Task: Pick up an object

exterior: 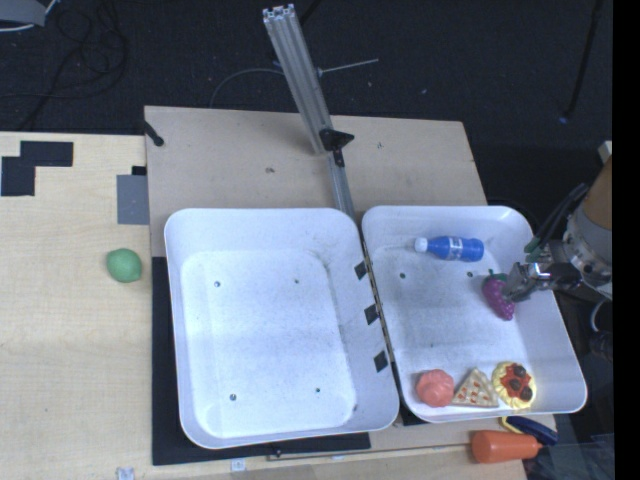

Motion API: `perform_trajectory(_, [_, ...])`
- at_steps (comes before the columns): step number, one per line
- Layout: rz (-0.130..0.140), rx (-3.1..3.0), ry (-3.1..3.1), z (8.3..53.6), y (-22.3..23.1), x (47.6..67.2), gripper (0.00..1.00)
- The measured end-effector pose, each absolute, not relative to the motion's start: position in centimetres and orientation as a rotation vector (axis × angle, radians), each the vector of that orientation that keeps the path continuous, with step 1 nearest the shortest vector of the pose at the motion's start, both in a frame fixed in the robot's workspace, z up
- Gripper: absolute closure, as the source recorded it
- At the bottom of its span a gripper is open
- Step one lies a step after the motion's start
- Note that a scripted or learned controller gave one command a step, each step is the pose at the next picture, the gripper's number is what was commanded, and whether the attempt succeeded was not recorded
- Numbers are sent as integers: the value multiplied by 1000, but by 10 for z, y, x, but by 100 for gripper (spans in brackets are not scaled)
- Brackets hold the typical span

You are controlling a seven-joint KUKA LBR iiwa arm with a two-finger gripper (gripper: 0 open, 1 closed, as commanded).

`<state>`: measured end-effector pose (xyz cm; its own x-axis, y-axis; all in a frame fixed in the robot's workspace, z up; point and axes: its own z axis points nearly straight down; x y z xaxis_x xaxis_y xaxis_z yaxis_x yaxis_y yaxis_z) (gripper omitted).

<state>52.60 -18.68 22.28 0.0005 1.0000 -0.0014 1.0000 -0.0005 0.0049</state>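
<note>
The right bin (540, 368) holds a blue bottle (452, 248) lying on its side near the back, a purple toy (498, 296) by the right wall, and a red-pink ball (435, 387), a pizza slice (476, 390) and a round yellow-and-red piece (514, 383) along the front. My gripper (524, 280) reaches in over the bin's right rim and sits right against the purple toy's upper right side. The toy rests low in the bin, and the fingers are too small and blurred to read.
The left bin (200, 230) lies beside the right one. A green ball (124, 265) rests on the wooden bench to the left. An orange carrot-like toy (503, 446) lies in front of the right bin. A metal rail (305, 78) slants up from between the bins.
</note>
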Motion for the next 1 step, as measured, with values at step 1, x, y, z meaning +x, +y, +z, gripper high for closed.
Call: perform_trajectory(1, [4, 2218, 2218, 285, -184, 528, 100])
